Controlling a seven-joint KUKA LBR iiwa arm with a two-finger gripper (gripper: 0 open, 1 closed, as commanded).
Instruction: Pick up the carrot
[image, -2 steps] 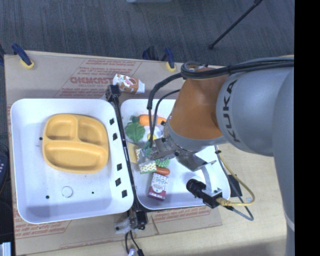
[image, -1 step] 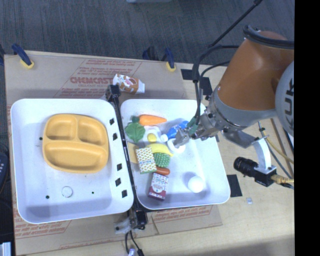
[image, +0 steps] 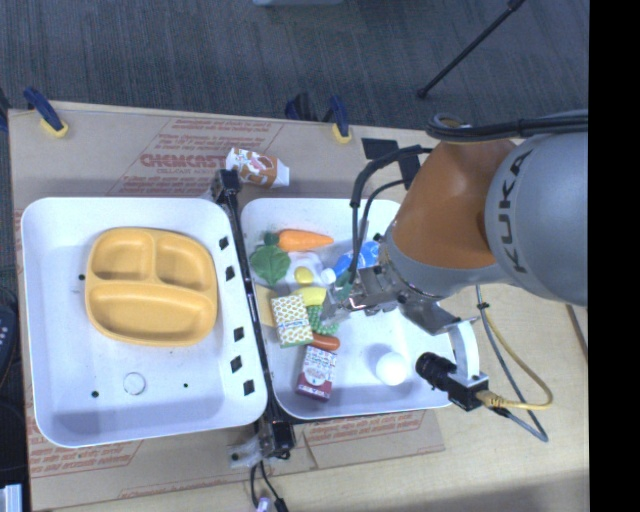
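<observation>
Nearest the camera's lower edge, in the right bin (image: 300, 405), a red-and-white carton (image: 316, 372) lies flat beside a white ball (image: 391, 367), and a black fitting (image: 447, 378) on the arm's wrist hangs over the bin's front right corner. A little farther in, the gripper (image: 347, 298) sits low among the clutter, over a yellow block (image: 312, 296) and a checked green-and-yellow packet (image: 291, 318); its tip is buried in shadow and hardware, so I cannot tell whether it is spread or closed, and nothing is visibly held. Beyond it lie a green leafy toy (image: 269, 263) and then the carrot (image: 304, 240), orange, lying on its side near the bin's far wall, clear of the gripper and apparently untouched. As I judge it, the step in hand is the approach: the gripper should lift out of the clutter, travel toward the far wall, and come down centred on the carrot's thick middle, closing across its width, not along its length, since a round tapered body will likely squirt out of an off-centre pinch. The leafy toy just beside it could be caught too. In the left bin (image: 40, 300) rests a yellow divided tray (image: 150, 285), and past both bins a small carton (image: 256, 167) lies on the cardboard
</observation>
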